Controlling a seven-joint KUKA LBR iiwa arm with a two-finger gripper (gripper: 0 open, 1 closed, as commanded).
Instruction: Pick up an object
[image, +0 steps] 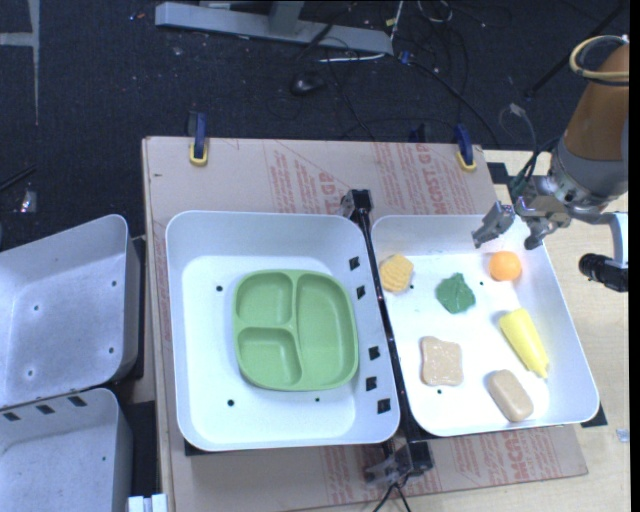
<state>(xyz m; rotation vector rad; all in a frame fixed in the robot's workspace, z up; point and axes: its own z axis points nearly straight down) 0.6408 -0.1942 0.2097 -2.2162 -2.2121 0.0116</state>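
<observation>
a green divided plate is seen lying flat in the left bin, on the table. over in the right bin, a ridged yellow piece is found far left, a green leafy piece just right of it, a tan slice nearer, a beige oval near right, a yellow cone beside it. an orange ball is parked at the far right. the hand is held just above the ball, fingers apart, nothing between them.
</observation>
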